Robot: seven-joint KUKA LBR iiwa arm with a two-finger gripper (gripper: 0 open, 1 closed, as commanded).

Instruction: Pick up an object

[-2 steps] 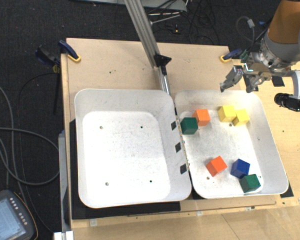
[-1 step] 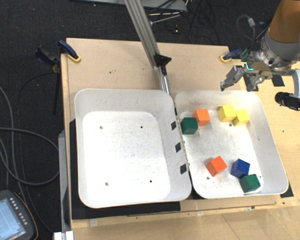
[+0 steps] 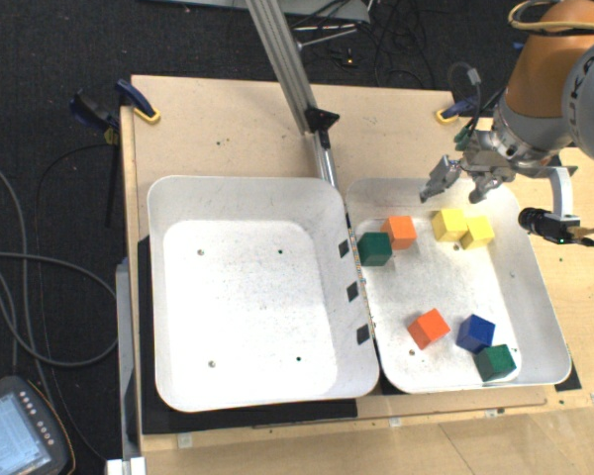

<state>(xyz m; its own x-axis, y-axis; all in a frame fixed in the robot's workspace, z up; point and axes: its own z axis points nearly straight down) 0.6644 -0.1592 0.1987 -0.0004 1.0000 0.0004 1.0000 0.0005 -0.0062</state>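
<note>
Above the right bin's [image 3: 535, 295] far edge, the gripper [image 3: 461, 180] hovers with jaws spread and empty, approach under way; the two touching yellow blocks [image 3: 461, 227] just below call for a straight descent.

A pale wooden bench [image 3: 238, 127] stands on dark carpet [image 3: 49, 47] (black cables [image 3: 20, 295] trail across it).
</note>
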